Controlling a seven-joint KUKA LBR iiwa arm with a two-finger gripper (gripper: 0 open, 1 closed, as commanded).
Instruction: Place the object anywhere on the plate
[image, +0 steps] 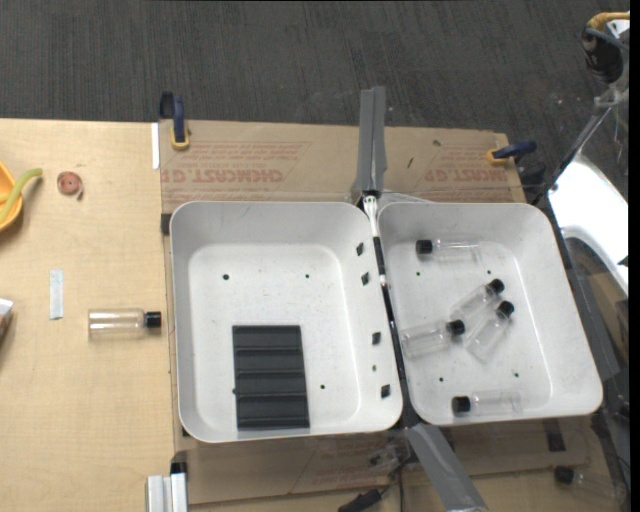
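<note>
We cannot tell how the jaws stand, so we start from what a grasp would have to reach. The task's thing should be one of the clear plastic vials with black caps (447, 248) lying in the right shallow white bin (572, 335); we count five, all on their sides. One lies towards 11 o'clock in that bin. Three cluster near the centre, their bodies slanted and close enough that they seem to touch. One lies alone at 6 o'clock, near the front wall.

We judge the lone vials easier picks, since a close neighbour could be nudged or caught along with the target. They lie flat because they are round and light, so they may roll if bumped.

The black ribbed rectangular plate (270, 376) sits flat at 6 o'clock in the left shallow white bin (181, 300), at 9 o'clock from the vials and well apart from them. Nothing rests on it, so we take the task as not yet done. Its ribs may help stop a vial from rolling.

Further out at 9 o'clock, a spare clear vial (118, 321) lies on the light wooden bench (90, 420), outside both bins
</note>
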